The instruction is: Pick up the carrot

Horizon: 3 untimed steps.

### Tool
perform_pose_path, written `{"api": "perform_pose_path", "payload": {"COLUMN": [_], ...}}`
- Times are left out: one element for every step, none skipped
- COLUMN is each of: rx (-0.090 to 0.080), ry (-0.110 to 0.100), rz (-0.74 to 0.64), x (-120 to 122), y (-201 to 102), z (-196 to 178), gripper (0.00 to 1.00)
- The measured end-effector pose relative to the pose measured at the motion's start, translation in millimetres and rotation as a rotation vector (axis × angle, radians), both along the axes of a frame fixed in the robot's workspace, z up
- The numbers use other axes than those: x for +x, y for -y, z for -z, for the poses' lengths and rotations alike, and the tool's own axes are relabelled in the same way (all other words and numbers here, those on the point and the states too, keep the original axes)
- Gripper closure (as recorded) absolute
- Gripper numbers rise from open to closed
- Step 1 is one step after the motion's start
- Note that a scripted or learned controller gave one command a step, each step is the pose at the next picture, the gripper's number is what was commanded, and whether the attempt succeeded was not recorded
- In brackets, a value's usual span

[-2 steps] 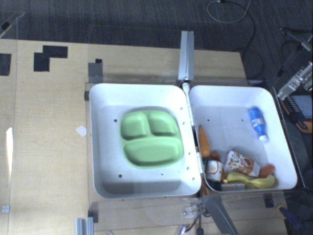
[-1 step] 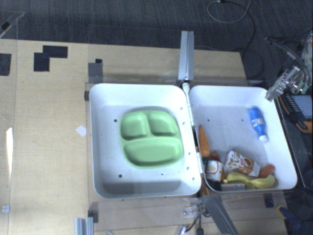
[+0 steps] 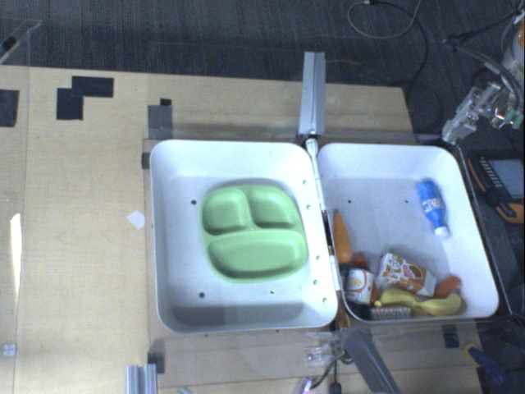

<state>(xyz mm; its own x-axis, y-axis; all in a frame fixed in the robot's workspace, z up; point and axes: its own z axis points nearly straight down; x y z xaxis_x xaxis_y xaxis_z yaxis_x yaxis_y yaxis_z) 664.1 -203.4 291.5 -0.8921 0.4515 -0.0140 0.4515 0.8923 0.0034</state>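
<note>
Against the right bin's (image 3: 467,189) left wall lies the carrot (image 3: 341,235); my claw (image 3: 480,109), grip state unclear, should descend aligned lengthwise, clear of the wall.

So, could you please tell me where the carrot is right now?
The carrot lies in the right bin, along its left wall, just above a small can.

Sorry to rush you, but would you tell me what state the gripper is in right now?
Gripper: up by the right bin's far corner, well away from the carrot; open or closed cannot be told.
</note>
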Motion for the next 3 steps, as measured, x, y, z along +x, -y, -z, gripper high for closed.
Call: {"api": "perform_pose_path", "payload": {"rx": [0.001, 0.001, 0.002], "ry": [-0.003, -0.001, -0.003], "rz": [-0.033, 0.023, 0.084], "x": [-0.5, -9.9, -3.5], "y": [0.1, 1.6, 1.3], "z": [42.4, -35.1, -11.2], "gripper": [1.0, 1.0, 1.0]}}
